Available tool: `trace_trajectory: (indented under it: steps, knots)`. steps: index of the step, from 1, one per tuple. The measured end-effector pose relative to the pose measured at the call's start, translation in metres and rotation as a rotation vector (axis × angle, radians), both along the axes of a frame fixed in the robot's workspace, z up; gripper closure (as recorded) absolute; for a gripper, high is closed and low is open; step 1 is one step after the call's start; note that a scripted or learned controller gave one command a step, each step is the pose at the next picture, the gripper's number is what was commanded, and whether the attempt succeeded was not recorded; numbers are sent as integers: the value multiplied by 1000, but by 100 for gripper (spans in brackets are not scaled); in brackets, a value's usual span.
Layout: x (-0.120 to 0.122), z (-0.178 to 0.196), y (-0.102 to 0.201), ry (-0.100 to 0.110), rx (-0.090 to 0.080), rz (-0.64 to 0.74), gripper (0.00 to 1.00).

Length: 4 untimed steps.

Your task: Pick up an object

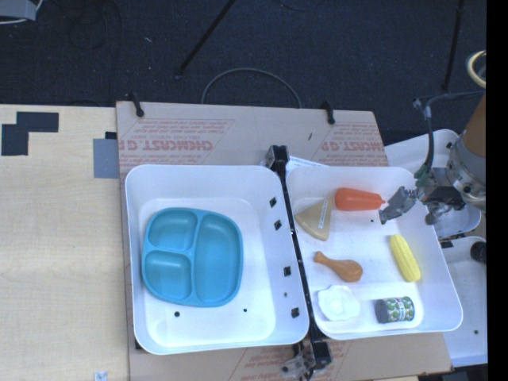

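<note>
The two-finger gripper (413,205), fingers apart and holding nothing, hovers at the right bin's (444,312) upper right, just right of the orange plastic carrot (359,199). Risk: closing beside the tapered carrot would nudge it away rather than grasp it.

The gripper (414,205) hangs over the right bin's (452,308) far right part. Just left of it lies the carrot (359,199), further left the wedge (315,220). Nearer the camera lie the corn (405,257), drumstick (339,267), can (395,309) and egg (338,302). The plate (191,256) sits in the left bin (151,185), well apart to the left.
</note>
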State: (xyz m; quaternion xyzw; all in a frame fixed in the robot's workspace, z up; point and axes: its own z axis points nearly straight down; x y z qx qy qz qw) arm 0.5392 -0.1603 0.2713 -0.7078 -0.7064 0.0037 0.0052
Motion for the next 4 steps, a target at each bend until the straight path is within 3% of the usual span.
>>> trace_trajectory:
  steps: [1, 4]
  knots:
    - [2, 6, 0, -11, -2, 2, 0]
    - [-6, -172, -3, -5, 0, 2, 0]
